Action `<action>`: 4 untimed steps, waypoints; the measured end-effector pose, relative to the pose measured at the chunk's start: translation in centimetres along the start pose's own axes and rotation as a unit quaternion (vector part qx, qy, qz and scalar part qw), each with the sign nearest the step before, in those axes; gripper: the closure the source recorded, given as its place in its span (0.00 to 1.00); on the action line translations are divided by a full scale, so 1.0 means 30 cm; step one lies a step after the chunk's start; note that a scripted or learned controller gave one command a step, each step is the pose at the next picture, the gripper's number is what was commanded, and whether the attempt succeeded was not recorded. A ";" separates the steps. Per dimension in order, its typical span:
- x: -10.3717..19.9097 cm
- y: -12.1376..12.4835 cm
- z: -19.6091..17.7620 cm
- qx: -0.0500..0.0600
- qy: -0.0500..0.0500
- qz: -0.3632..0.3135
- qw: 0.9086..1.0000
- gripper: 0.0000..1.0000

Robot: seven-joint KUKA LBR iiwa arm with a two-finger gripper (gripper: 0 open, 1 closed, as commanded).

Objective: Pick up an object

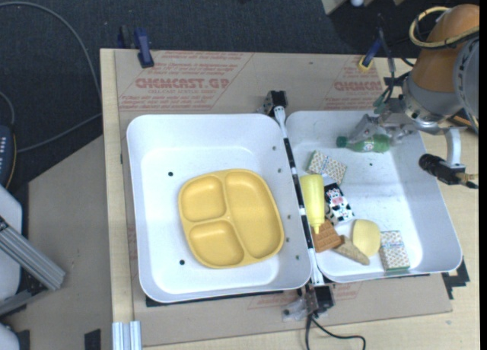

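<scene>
The bench is a pale board with red printed letters, and it stands on dark carpet — a thin cable curves over this floor at the left. Two blue clamps hold the board at its far edge. The left bin carries a yellow divided plate. The gripper is low at the far end of the right bin, over a green object; the fingers seem spread around it, perhaps touching. Small toys lie near — a yellow bottle and a patterned packet.
</scene>
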State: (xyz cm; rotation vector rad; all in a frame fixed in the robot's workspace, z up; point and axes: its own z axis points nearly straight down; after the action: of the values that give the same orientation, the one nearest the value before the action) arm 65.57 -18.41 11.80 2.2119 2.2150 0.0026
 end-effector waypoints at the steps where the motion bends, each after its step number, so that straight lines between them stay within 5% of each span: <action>1: 0.141 0.056 0.070 -0.006 -0.004 0.000 1.000 0.00; 2: 0.293 0.062 0.068 -0.009 -0.002 0.000 1.000 0.00; 4: 0.269 0.050 0.069 -0.008 0.003 -0.001 1.000 0.00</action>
State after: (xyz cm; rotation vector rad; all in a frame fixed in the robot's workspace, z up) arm 67.07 -10.36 9.70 2.2032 2.2125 0.0271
